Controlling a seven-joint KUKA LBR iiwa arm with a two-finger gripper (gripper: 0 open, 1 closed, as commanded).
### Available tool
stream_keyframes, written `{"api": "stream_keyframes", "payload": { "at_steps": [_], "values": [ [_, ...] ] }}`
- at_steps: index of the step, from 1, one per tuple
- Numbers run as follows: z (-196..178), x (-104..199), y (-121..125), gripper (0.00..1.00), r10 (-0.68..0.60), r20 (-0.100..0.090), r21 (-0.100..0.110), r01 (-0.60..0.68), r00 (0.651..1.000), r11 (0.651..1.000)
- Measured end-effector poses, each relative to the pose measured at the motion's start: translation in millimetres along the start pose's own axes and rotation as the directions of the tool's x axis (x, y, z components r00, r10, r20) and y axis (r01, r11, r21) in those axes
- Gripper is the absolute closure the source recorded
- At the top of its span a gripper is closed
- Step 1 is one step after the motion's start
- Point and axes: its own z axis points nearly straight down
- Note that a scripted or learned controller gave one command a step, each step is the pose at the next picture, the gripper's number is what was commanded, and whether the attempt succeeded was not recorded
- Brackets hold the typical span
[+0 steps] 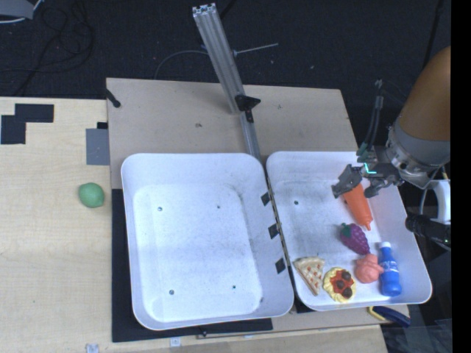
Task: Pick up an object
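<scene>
While the fingers [363, 180] straddle the top of the carrot [360, 204] in the right bin [316, 208], whether they pinch it cannot be told. Just below the fingers lie grapes [354, 237], a bottle [388, 270] and pizza [310, 272].

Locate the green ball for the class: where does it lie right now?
The green ball lies on the light wooden bench, outside both bins, just left of the left bin in the camera view.
</scene>
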Motion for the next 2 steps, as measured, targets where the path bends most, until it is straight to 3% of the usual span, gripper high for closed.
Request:
{"api": "stream_keyframes", "payload": {
  "at_steps": [1,2],
  "values": [
    [0,0,0,0.00,0.000,0.000,0.000,0.000,1.000,1.000],
    [61,7,-2,0.00,-0.001,-0.001,0.005,0.001,1.000,1.000]
  ]
}}
